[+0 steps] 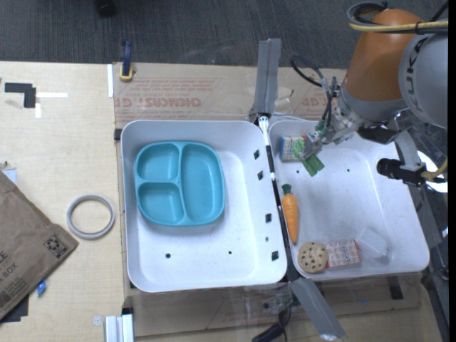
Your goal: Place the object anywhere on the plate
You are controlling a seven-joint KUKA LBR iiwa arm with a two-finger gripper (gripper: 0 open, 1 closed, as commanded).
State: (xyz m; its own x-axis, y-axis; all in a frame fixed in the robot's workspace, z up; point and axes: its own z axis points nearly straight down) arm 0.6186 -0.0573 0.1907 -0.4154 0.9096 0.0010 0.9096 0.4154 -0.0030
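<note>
A light blue divided plate lies in the left bin, toward its back left. My gripper hangs over the back left part of the right bin, reaching in from the right. A small dark green object sits tilted right at the gripper's tip; I cannot tell whether it is held or lying on the bin floor. A small blue and white packet lies just left of the gripper.
An orange carrot lies along the right bin's left wall. A cookie, a pink packet and a clear cup sit near its front. A tape ring rests on the bench left of the bins.
</note>
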